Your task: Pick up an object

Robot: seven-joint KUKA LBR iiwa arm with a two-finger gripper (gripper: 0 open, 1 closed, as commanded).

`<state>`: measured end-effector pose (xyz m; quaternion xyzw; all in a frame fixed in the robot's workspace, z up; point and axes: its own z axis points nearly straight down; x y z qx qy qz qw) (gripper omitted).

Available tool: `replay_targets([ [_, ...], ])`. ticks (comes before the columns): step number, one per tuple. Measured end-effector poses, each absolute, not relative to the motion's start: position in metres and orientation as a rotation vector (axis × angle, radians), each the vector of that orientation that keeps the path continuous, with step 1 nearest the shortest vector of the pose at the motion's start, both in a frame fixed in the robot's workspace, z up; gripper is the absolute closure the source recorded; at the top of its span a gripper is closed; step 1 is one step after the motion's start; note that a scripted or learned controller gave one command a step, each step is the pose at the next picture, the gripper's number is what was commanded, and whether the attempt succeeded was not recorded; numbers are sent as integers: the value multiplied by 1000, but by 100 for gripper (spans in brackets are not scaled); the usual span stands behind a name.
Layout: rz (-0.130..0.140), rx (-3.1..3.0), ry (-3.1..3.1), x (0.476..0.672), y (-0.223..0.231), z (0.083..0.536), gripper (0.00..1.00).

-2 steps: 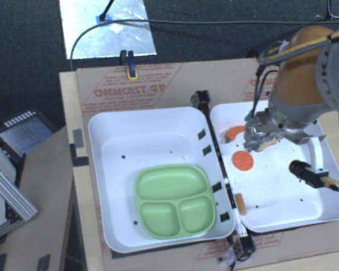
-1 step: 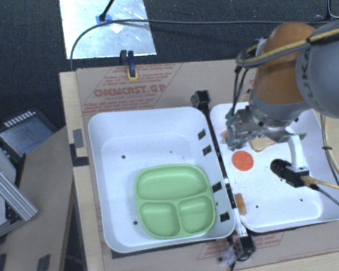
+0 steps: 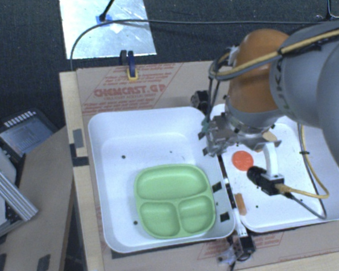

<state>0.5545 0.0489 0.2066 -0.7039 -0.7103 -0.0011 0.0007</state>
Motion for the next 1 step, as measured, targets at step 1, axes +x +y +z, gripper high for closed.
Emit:
replay_targets([
  [1, -3, -2209, -2231, 544, 102, 209, 100],
])
